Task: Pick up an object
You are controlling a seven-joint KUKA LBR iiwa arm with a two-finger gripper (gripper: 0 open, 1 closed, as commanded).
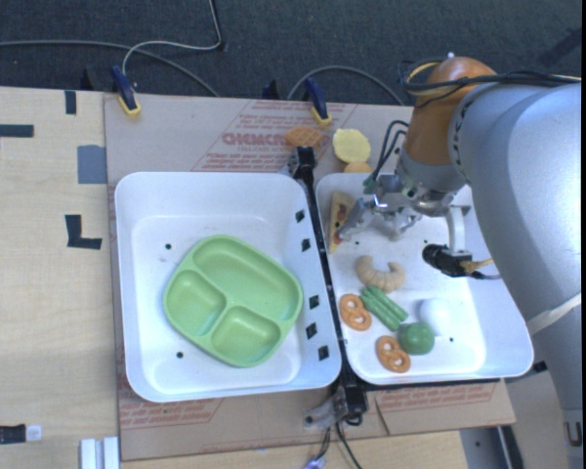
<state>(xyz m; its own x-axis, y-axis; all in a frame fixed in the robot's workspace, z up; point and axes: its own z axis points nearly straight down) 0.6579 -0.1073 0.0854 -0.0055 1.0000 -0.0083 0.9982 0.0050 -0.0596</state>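
Bench with two white bins. Near edge of right bin: pretzels, green ball, green bean. Mid-bin: tan peanut-shaped piece, long axis crosswise, just nearward of gripper. Gripper low at far end; finger spread cannot tell. Left bin: green plate.

A robotics lab or test bench. A grey arm with an orange band reaches over two white bins set on printed cardboard clamped down by blue-and-yellow clamps. Cables trail across dark carpet beyond the tabletop, which carries black tape marks. Toy food fills one bin.
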